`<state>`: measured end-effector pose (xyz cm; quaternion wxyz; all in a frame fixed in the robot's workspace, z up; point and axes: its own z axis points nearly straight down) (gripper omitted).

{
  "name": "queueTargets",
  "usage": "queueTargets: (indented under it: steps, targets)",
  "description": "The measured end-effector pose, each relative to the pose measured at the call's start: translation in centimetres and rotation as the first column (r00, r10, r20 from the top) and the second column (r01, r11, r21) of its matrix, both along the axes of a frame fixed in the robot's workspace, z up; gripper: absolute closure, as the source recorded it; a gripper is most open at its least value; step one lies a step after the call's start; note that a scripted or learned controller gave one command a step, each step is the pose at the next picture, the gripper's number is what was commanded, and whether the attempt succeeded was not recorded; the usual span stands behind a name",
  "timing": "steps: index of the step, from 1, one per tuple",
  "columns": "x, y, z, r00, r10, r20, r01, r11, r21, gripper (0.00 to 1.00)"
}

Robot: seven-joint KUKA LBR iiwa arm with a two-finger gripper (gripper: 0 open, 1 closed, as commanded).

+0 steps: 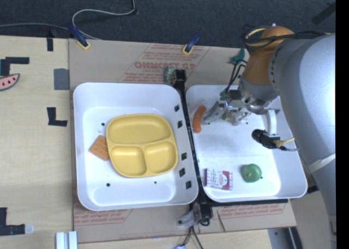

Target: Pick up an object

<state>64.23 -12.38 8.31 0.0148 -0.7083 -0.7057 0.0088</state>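
2 shallow white bins are seen side by side on the bench. In the left bin (87,150) a yellow divided plate (143,144) is laid, with a tan cracker (100,147) tucked against its left edge. In the right bin (283,180) 3 items are found — an orange carrot-like piece (198,119) near the upper left corner, a green apple (251,172) toward the lower right, and a small red-and-white packet (217,178) just left of the apple. The gripper (232,110) is lowered into the upper part of the right bin, just right of the orange piece; whether the 2 are touching cannot be told. Whether it is spread or closed cannot be told, and nothing is seen pinched in it.
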Motion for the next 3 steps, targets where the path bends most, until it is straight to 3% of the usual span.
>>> queueTargets:
  steps: [1, 2, 3]
  targets:
    - [0.7, 0.0, 1.2, 0.999, 0.007, 0.035, -0.007, 1.0, -0.014, 1.0]
    - [0.7, 0.0, 1.2, 0.999, 0.008, 0.035, -0.007, 1.0, -0.014, 0.0]
    - [-3.9, -0.5, 0.3, 0.999, 0.005, 0.036, -0.005, 1.0, -0.01, 0.0]
